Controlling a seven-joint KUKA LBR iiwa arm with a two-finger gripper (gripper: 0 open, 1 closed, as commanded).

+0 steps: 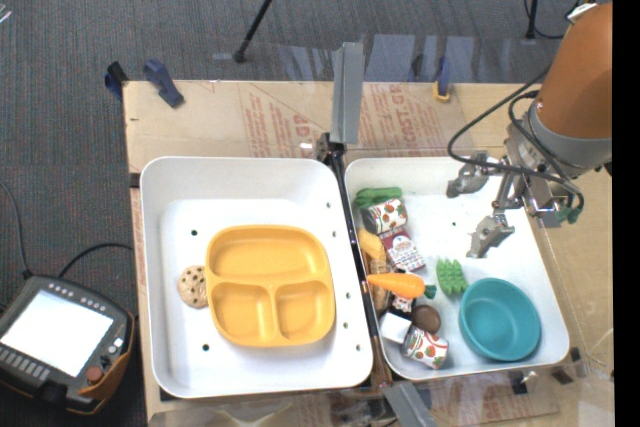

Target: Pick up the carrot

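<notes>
The orange carrot (397, 284) with a small green top lies flat in the right bin (440, 177), near its left wall, among other play food. My gripper (478, 211) hangs over the bin's upper right part, up and to the right of the carrot and well apart from it. Its two fingers (490, 237) are spread open with nothing between them.
A teal bowl (499, 318) sits in the right bin's near right corner, with a green ridged piece (452, 276) beside it. Small cartons (405, 250) and a brown item (426, 318) crowd the carrot. The left bin (165, 195) holds a yellow divided plate (270, 297) and a cookie (192, 286).
</notes>
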